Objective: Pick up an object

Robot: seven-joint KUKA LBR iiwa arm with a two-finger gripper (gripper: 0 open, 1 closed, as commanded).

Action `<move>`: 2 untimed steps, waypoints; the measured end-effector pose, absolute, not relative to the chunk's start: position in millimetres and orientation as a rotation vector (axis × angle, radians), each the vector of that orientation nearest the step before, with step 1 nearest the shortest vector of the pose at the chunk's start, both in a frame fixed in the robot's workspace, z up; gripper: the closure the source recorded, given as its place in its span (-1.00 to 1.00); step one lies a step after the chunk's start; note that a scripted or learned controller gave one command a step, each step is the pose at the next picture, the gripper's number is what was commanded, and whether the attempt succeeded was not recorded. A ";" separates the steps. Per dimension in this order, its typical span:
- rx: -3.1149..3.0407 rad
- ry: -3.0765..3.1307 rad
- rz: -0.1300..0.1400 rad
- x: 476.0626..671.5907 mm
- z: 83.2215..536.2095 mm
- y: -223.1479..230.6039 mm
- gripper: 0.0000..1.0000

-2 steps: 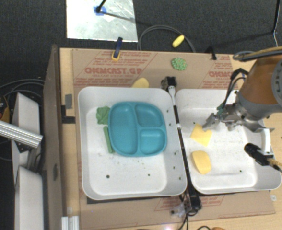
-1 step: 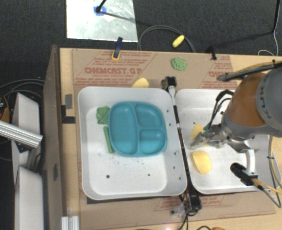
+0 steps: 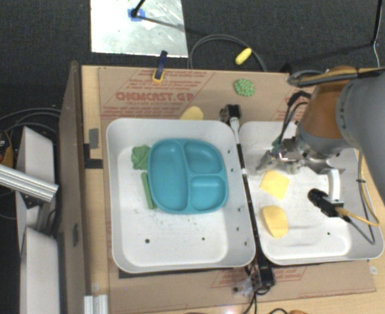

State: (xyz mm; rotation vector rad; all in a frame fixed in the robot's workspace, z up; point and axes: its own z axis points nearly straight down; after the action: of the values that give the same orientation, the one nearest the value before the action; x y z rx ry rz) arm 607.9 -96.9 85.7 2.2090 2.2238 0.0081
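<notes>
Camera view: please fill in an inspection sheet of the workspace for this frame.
Surface: cardboard-covered bench bearing a left bin and a right bin, both white.
Job's things: yellow wedge and yellow oval piece in the right bin. Teal divided plate in the left bin, with green pieces at its left edge.
Clutter: green round item and a yellow lump on the cardboard behind the bins.
Grippers: gripper low over the right bin, just beyond the wedge; no grasp seen.
Cables: dark cable loop behind the bench.
Surroundings: foil sheet on dark floor; metal rail at left.
</notes>
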 end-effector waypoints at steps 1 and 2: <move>2.225 2.224 -0.004 547.6 83.6 -96.2 -1.00; 2.225 2.222 -0.002 483.8 84.2 -91.3 -1.00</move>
State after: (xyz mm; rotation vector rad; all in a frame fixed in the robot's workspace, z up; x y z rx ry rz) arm 483.8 -91.3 84.2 2.2251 2.2225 -0.0018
